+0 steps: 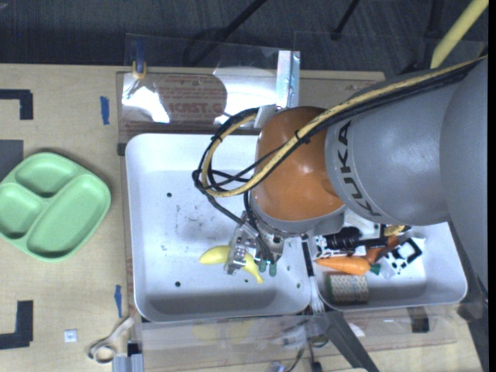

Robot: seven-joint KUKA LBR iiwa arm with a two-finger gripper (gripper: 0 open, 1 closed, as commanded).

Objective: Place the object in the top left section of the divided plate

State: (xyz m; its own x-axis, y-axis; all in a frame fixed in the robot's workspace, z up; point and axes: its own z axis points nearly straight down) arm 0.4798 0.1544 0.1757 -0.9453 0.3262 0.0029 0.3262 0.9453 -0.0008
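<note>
The grey arm with the orange band is seen reaching in from the right, and its two-finger gripper (249,260) is lowered into the left shallow white bin (155,169), near that bin's front wall. Directly at the gripper lies a small yellow banana-shaped toy (218,255), which is taken to be the object of the task. Its long axis runs roughly left to right across the view, with one end showing to the left of the fingers and a second yellow tip emerging just below and to the right of them. The fingers are thus set across the toy near its middle, at right angles to its length.

How far the fingers are parted cannot be told with confidence: they are small, partly hidden under the wrist, and the toy may lie between them or merely beneath them. No grasp is therefore claimed.

The pale green divided plastic plate (51,205) stands on the wooden bench, well apart from the toy and to the left, outside the bin. The coming move is judged to turn on that direction: once the toy is secured, it would have to be carried leftward over the bin wall, to the plate's upper left compartment.

In the right white bin (449,277) an orange carrot-shaped toy (345,265) and other small items are seen.
</note>
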